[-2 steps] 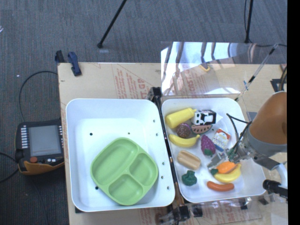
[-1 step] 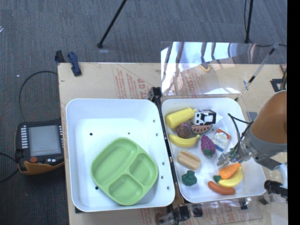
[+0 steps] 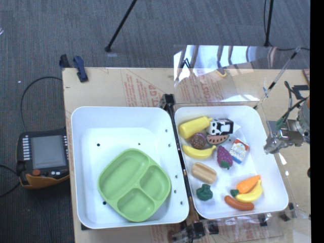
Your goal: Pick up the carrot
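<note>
The carrot (image 3: 248,184) was seen in the right bin's (image 3: 273,158) near right corner, resting against a banana (image 3: 253,194). The gripper (image 3: 277,142) was positioned at the right rim; its opening could not be told. The banana might be grasped instead.

Arm (image 3: 304,116) cut off at the right edge, fingers of the gripper (image 3: 273,145) too small and blurred to tell apart. Yellow banana (image 3: 253,194) partly hidden beneath the carrot (image 3: 248,184). Small carton (image 3: 238,151) print unreadable.
</note>
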`<state>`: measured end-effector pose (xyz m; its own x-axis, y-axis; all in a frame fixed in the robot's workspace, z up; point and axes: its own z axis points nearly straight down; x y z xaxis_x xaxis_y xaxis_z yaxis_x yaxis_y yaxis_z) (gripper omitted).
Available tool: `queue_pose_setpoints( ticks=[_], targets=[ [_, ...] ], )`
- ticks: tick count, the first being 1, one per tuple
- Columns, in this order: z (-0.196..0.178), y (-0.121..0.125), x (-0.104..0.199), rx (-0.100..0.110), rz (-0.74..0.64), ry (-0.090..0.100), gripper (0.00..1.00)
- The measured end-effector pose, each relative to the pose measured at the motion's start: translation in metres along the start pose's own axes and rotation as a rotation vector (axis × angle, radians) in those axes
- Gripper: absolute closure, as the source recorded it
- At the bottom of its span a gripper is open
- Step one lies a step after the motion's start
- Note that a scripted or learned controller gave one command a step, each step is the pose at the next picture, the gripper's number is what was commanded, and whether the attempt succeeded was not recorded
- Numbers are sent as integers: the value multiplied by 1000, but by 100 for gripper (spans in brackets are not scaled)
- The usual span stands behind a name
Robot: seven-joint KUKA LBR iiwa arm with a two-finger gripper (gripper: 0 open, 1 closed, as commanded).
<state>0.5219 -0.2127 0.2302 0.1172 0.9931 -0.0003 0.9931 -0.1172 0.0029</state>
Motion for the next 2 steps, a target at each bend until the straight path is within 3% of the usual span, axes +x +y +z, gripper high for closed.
queue_pose_setpoints(
  ticks=[1, 2],
  targets=[
    [3, -2, 1, 7, 0, 2, 0],
    [144, -30, 15, 9, -129, 6, 0]
  ],
)
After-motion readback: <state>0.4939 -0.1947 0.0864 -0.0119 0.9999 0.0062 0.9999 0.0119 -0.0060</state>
